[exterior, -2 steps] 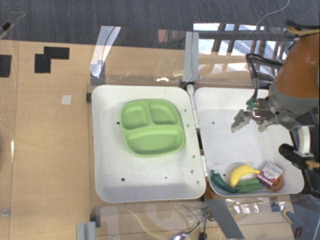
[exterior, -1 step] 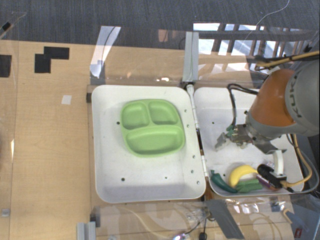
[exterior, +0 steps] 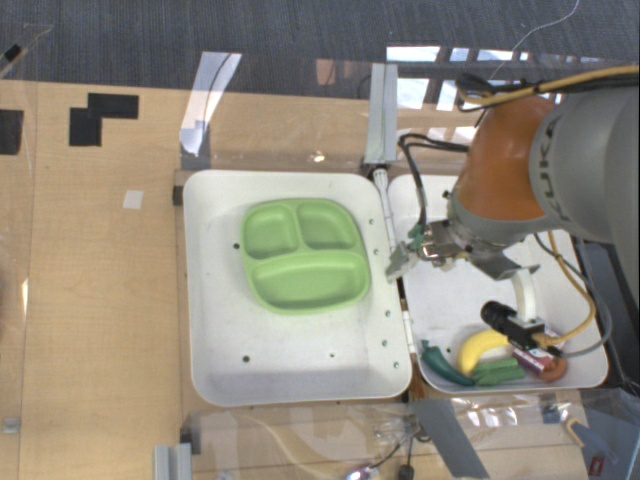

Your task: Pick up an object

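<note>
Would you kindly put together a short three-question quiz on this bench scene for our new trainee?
1. True or false: the green divided plate lies in the left bin.
2. Which bin holds the banana? A) left B) right
3. Fill in: the gripper hangs near the ______ between the two bins.

Key: 1 true; 2 B, in the right bin, at its near edge beside other small items; 3 divider.

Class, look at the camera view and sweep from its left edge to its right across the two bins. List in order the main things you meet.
Left white bin → green divided plate → gripper → yellow banana → orange band of the arm
</note>
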